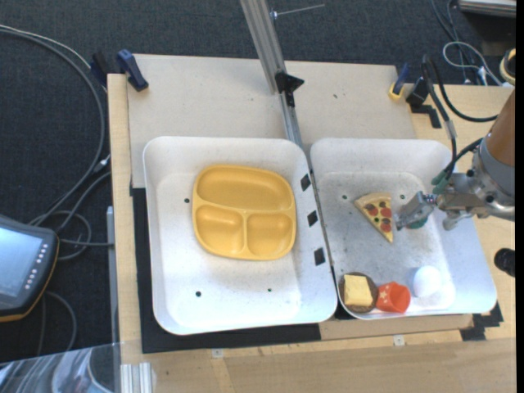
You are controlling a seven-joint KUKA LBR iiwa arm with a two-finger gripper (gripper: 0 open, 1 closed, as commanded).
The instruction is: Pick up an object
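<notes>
Pincer sits low in the right bin, approx mid-bin toward its 3 o'clock side; arm enters from 3 o'clock. Can't tell its state, tips too small and blurred.

Nearest candidate: pizza slice, just beside the pincer at its 9 o'clock, close enough that touching vs. apart isn't clear. Long axis runs approx 10-to-4 o'clock, crust end at 10, point at 4, toward the pincer tips. Judgement: a short shift toward 9 plus a close across the narrow width is what the grab needs; nothing seen betw. the tips yet.

Other items in the right bin, along its 6 o'clock edge: yellow block, red piece touching it, white ball near.

Left bin: yellow divided plate, three compartments, nothing in them.
</notes>
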